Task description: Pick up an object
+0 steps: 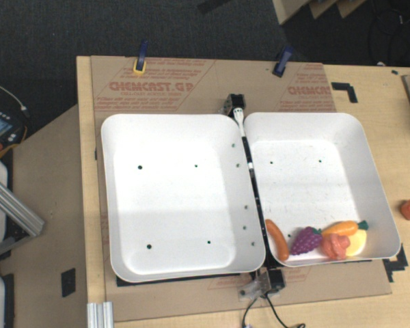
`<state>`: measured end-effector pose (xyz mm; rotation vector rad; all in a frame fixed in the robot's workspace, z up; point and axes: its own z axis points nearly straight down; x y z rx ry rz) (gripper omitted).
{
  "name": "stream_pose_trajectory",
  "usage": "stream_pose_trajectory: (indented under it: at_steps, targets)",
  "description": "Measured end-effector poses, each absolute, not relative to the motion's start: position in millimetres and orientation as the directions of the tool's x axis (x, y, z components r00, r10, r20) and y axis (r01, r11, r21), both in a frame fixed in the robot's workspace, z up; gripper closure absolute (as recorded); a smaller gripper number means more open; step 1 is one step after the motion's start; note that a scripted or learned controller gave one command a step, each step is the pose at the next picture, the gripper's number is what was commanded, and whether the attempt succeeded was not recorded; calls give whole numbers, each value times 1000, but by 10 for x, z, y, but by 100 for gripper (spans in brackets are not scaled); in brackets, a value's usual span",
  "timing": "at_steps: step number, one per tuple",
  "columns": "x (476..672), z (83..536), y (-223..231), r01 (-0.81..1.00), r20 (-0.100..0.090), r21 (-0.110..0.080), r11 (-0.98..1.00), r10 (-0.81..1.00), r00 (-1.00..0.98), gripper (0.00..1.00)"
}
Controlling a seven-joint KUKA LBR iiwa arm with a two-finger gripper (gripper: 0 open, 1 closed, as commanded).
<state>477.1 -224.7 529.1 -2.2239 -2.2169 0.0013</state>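
Observation:
Toy food lies bunched along the near edge of the right bin (314, 135). An orange sausage-shaped piece (277, 239) lies at the near left corner. Right of it sits a purple bunch of grapes (305, 240). Further right are a red piece (334, 247), an orange carrot with a green tip (344, 228) and a pale yellow piece (356, 243), all touching one another.
The left bin (171, 190) lies beside the right one, their rims meeting along a dark seam (249, 176). Both rest on a cardboard sheet (191, 80) held by blue clamps (283, 61). A small orange-red object (408, 210) lies on the bench at the right.

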Motion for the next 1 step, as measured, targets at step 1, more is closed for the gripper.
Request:
stream_pose_trajectory:
  at_steps: [1]
  targets:
    - [4776,2646,-2147,1000,6,-15,-1,1000,1,0]
